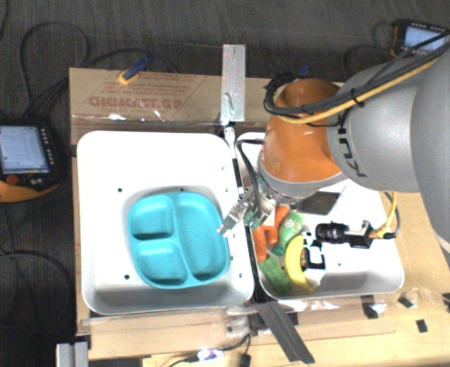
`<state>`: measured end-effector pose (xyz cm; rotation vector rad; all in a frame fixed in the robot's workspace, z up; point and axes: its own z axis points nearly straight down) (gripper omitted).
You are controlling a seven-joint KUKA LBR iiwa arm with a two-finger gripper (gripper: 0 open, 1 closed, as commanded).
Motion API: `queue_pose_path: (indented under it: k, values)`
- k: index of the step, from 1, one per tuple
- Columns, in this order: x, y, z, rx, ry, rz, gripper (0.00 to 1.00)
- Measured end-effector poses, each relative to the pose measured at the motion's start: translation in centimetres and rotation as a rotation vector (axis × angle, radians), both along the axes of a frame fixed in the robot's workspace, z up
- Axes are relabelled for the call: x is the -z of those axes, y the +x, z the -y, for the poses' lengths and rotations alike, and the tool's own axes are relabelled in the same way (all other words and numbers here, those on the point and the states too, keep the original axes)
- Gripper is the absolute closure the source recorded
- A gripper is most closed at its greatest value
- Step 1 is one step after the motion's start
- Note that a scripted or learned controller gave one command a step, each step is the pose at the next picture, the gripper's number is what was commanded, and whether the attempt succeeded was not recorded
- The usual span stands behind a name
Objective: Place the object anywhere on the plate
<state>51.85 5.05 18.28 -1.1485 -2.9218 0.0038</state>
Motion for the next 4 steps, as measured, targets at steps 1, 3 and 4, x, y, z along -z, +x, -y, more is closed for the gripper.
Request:
queue_pose_path:
  k: [1, 3, 4]
  values:
    - [-0.1, 9.9, 3.0, 0.012, 0.001, 0.002, 1.0]
    - [0.0, -1.7, 2.7, -0.19, 0.001, 0.0, 1.0]
    - [-0.1, 4.4, 4.3, -0.661, 0.002, 0.004, 1.0]
